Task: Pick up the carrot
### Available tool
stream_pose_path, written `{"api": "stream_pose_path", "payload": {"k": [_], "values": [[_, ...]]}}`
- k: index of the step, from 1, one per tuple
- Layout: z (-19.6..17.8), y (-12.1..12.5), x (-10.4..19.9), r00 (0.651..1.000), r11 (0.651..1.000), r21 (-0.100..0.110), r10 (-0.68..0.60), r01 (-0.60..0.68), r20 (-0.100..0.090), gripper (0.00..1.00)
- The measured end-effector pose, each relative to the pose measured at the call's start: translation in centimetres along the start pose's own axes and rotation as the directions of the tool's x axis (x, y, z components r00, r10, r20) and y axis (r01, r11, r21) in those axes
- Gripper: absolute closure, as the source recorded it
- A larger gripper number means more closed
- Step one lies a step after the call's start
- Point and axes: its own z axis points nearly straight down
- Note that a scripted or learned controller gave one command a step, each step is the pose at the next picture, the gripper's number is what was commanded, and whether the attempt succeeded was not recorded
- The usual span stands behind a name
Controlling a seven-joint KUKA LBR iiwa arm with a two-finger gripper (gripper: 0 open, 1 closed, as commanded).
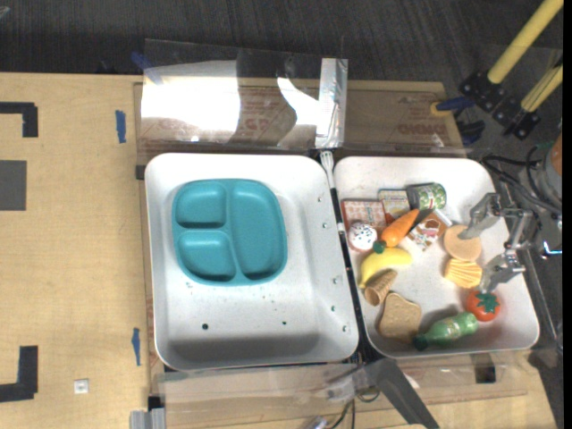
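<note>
Camera view: claw point(490, 241) seemingly spread wide, holding nothing, right of carrot point(399, 226).

The arm comes in from the right side, and little of it can be seen from where the camera looks down: a sliver of its orange band shows at the right edge, with dark cables looping just below and beside it. The pincer point(490, 244) hangs low at the right side, pointing leftward and slightly down. Its two metal fingers stand spread well apart, one finger point(483, 211) toward the far side and the other toward the near side. Nothing sits in the gap between them. The wrist behind them looks grey and blurred.
</note>
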Motion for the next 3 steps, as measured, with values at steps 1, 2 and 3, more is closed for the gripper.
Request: {"api": "stream_pose_path", "payload": {"k": [1,2,3], "values": [[6.6,-6.1,-3.5,0.996,0.996,-0.001,-0.095,0.095,-0.003,0.00],[14.9,-6.7,-0.4,0.915,0.915,0.017,-0.404,0.404,0.020,0.00],[16.2,-4.6,0.1,0.940,0.940,0.005,-0.341,0.341,0.005,0.00]]}}
